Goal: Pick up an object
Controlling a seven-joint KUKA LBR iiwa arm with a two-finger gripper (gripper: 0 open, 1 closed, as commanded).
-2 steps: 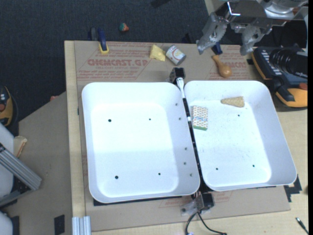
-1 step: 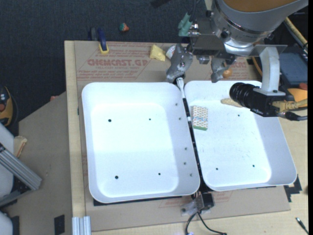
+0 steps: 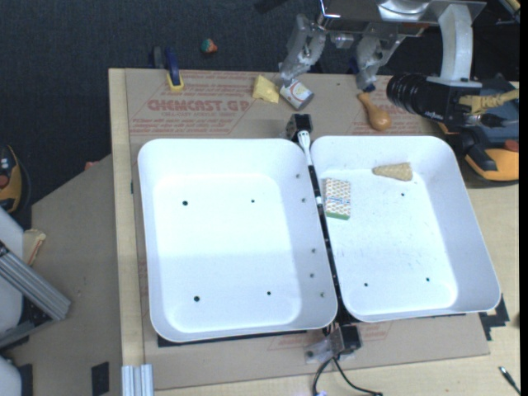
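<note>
Cardboard (image 3: pixel 198 106) beneath both bins reads "CHEMCAST GP".

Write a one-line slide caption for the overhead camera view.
Open gripper raised beyond the bins; a patterned packet and tan piece lie in the right bin.

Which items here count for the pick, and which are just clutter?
For the pick: gripper, open above the bench; patterned sponge and tan piece in the right bin.
Clutter: yellow chunk, small block, wooden-handled tool, clamp.
</note>
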